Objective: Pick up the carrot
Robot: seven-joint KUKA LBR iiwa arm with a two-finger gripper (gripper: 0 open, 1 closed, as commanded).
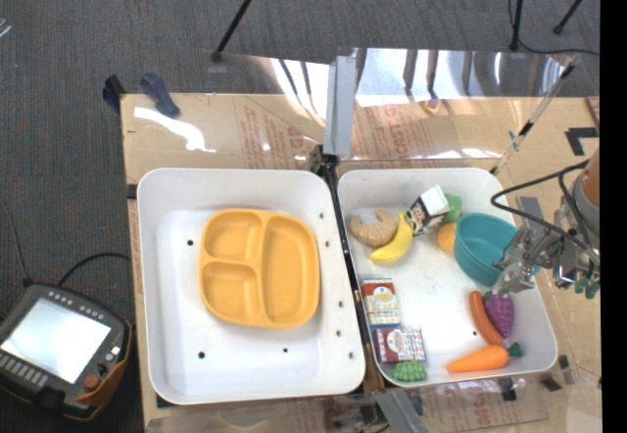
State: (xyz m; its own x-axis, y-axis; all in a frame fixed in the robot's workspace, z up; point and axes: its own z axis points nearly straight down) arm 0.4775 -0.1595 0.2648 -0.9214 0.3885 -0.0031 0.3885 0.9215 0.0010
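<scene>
Gripper (516, 269): hovering above right bin (431, 181), finger state cannot be told, nothing visibly held. Orange plastic carrot with green top (479, 359): lying near front wall, unpicked.

Tray (261, 267) (left bin (157, 225)); carrot (480, 359) right.

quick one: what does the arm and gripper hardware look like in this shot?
At the frame's right edge, the gripper is a bare-metal, silvery-grey linkage with thin fingers. Black cables loop around the wrist above it, and small green parts sit on the assembly's right side. An orange patch of the arm shows at the frame's edge above.
</scene>
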